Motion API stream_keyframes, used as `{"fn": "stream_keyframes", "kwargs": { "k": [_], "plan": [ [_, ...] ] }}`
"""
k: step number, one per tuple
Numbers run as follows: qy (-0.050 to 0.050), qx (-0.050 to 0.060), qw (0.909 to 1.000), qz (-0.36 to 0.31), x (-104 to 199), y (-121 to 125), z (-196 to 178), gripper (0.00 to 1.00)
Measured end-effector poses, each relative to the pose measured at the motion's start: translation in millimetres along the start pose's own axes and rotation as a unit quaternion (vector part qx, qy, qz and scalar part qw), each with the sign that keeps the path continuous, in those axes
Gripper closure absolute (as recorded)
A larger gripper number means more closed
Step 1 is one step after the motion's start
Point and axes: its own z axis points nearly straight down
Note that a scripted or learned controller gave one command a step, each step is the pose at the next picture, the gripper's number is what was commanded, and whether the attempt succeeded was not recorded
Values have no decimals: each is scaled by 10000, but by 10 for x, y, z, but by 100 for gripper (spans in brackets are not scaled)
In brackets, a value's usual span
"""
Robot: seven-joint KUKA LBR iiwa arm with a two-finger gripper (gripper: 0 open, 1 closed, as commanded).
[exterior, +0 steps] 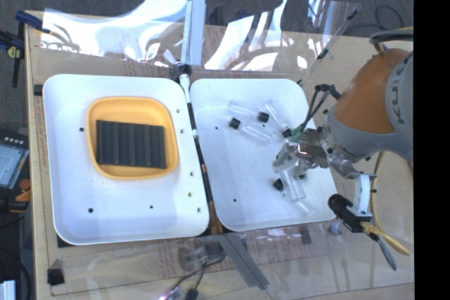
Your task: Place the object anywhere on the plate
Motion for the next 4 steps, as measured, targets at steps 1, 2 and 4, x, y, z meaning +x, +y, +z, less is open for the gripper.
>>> {"fn": "stream_keyframes", "kwargs": {
  "k": [1, 2, 4],
  "plan": [
    [-1, -4, 9944, -1060, 476, 248, -381, 100],
    [-1, 7, 9872, -1593, 805, 968, -32, 100],
    [3, 4, 9628, -2702, 979, 952, 107, 0]
  ]
}}
